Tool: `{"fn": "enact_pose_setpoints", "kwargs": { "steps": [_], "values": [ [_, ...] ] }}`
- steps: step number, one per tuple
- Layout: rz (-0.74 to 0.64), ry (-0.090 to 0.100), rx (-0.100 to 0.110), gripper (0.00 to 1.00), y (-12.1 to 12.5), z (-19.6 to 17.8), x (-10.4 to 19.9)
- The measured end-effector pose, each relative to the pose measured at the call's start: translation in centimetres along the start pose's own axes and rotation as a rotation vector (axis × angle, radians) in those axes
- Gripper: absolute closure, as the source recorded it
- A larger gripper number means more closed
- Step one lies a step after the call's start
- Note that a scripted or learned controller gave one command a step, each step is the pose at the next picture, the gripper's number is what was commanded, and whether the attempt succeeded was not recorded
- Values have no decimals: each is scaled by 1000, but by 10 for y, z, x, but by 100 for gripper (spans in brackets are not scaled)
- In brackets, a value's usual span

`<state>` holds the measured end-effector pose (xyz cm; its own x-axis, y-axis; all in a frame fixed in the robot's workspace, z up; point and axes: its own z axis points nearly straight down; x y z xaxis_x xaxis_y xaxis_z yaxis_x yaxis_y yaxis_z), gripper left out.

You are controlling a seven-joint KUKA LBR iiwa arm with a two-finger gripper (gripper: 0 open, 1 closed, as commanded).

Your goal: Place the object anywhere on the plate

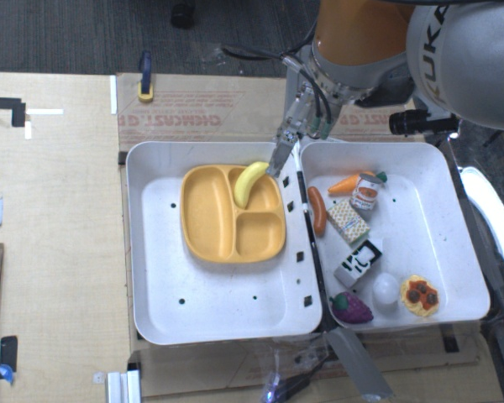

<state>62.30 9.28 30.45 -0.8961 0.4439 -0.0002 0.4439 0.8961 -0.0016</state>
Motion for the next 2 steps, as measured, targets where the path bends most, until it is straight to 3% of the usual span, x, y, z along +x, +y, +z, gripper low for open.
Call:
{"fn": "enact_pose_setpoints", "kwargs": {
  "steps": [1,2],
  "values": [
    [261,0,1,0,-22,-104,24],
    [122,-1,0,0,-6,-136,21]
  ]
}}
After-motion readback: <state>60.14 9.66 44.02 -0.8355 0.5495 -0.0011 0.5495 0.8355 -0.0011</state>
